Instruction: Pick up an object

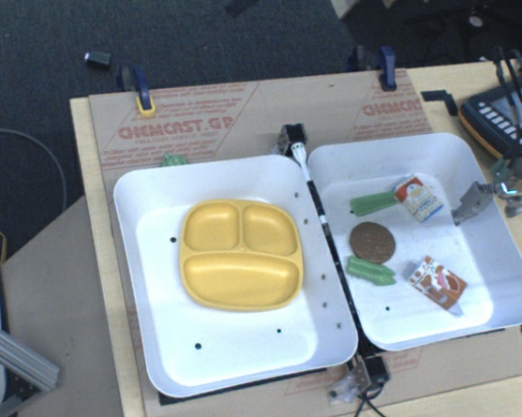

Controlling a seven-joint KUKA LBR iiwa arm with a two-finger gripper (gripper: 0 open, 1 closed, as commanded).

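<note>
Bare white floor rings the yellow plate (240,254) in the left bin (149,292); claw (473,202), grip unclear, overhangs the right bin's (508,295) edge.

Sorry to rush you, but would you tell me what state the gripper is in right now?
Gripper: at the right bin's right edge, holding nothing; open or closed cannot be told.

Blue clamps (142,83) grip the board's (230,112) far edge; perhaps cables nearby.

A yellow divided plate (241,253) lies in the left bin (166,356); the gripper (475,200) hangs over the right bin (500,306).
</note>
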